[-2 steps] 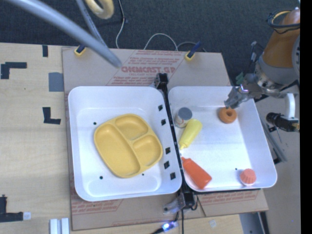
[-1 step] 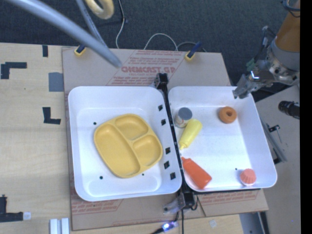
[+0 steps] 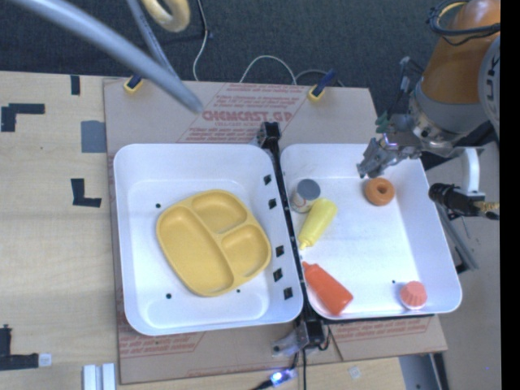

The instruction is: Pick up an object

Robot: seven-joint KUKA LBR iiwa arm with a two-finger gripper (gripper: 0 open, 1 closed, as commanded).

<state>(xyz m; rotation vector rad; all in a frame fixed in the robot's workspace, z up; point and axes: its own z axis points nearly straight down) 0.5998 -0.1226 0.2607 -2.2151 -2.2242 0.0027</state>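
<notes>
One gripper [image 3: 372, 162] hangs over the far part of the right bin [image 3: 422, 242], and whether its fingers are released or clenched I cannot tell, since they blur together at this slant. Nothing shows between them. Just beside the tip, on its near right side, lies a small orange ring [image 3: 379, 191], like a toy doughnut, resting on the bin floor; whether the gripper touches it I cannot tell.

Farther left in the same bin stand a small grey can [image 3: 306, 192] and a yellow bottle [image 3: 316, 222], lying tilted against the divider. Nearer, an orange-red bottle [image 3: 327, 288] lies at the near left corner, and a small pink piece [image 3: 413, 294] sits at the near right corner.

The left bin [image 3: 134, 218] carries a yellow divided plate [image 3: 213, 240]. Both bins rest on cardboard over the wooden table [image 3: 49, 242].

By my reading, the pick is not yet done: every object lies in a bin, none lifted. The ring looks the likeliest target; closing on it and raising it remain.
</notes>
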